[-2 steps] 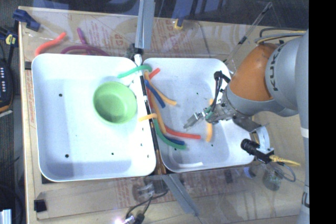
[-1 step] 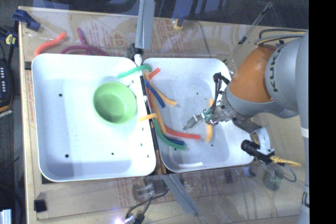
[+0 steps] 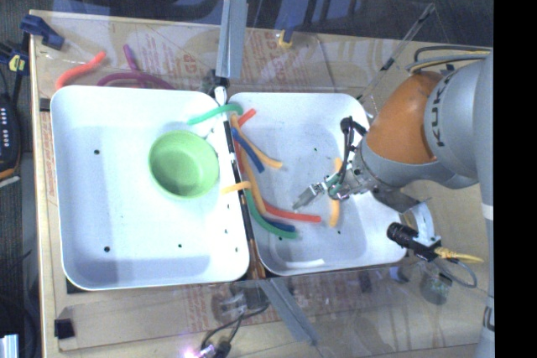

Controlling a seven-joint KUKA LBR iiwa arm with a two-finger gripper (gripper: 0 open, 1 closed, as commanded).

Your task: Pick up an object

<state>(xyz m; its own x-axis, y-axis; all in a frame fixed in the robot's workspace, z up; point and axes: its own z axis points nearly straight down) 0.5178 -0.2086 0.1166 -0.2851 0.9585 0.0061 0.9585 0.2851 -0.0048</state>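
My gripper (image 3: 309, 195) is low over the middle of the right bin (image 3: 336, 109), reaching in from the right and pointing left. Just left of it lie a red strip (image 3: 289, 215), a blue strip (image 3: 281, 224) and a green strip (image 3: 270, 226), close together on the bin floor. An orange strip (image 3: 336, 214) runs up and down under the gripper body, partly hidden by it. Nothing shows clearly in the gripper's grasp. More strips, orange (image 3: 262, 155), blue (image 3: 248, 151) and red (image 3: 243, 117), lie along the bin's left wall.
A green bowl (image 3: 185, 163) sits in the left bin (image 3: 84, 256), right of its centre. A green strip (image 3: 210, 116) bridges the wall between the bins at the top. Red and purple cords (image 3: 126, 80) lie on the bench behind the left bin.
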